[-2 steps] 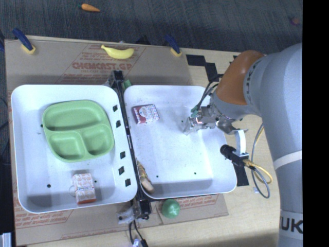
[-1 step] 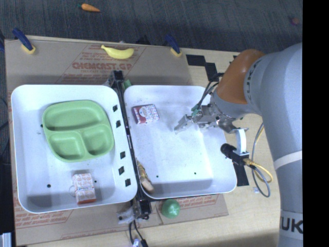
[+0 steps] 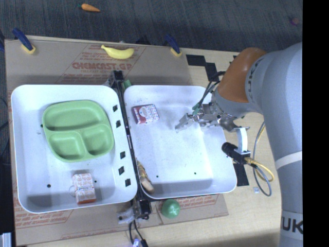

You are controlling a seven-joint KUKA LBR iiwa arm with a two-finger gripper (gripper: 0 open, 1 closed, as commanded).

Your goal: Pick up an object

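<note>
**Tool over the right bin**

The grey arm's tool (image 3: 184,121) hangs over the right shallow white bin (image 3: 169,184), near its far right corner. A small red-and-white carton (image 3: 145,113) lies by that bin's far left corner. The left white bin (image 3: 20,153) holds a green divided plastic tray (image 3: 78,129) and another small carton (image 3: 84,187).

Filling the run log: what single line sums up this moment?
claw: over right bin, nothing gripped | red carton: right bin, left of claw | green tray: left bin
</note>
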